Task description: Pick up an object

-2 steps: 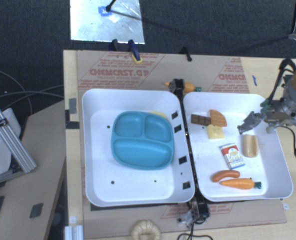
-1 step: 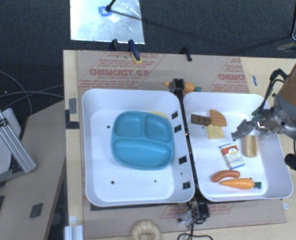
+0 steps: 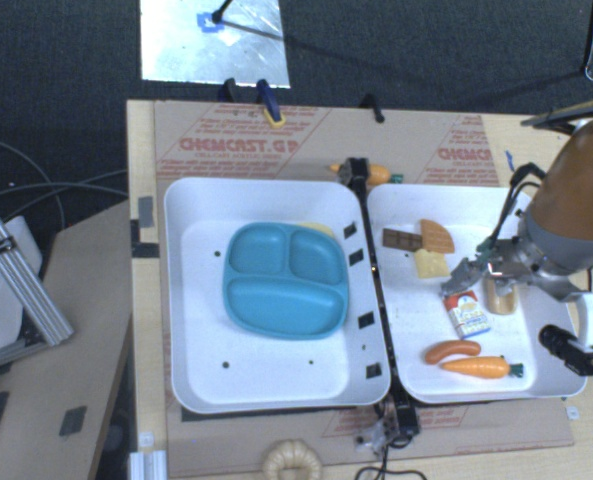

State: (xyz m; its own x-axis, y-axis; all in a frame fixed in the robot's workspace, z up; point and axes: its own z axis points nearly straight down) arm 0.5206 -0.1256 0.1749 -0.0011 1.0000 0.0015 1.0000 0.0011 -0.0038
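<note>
Blue divided plate (image 3: 282, 279): smooth, slightly glossy plastic. White bins (image 3: 201, 368): smooth matt plastic. Board under bins (image 3: 238, 138): matt brown cardboard, red print. Sheet at 12 o'clock (image 3: 176, 28): shiny, foil-like. Floor (image 3: 56, 58): dark rough carpet.

The arm (image 3: 576, 203) enters from the right side of the camera view, its orange band uppermost and the grey wrist section below it, angled down and to the left. At its end the gripper (image 3: 468, 280) points toward the left, low over the bench. Its 2 fingers (image 3: 460, 276) sit close together at the tip.
</note>
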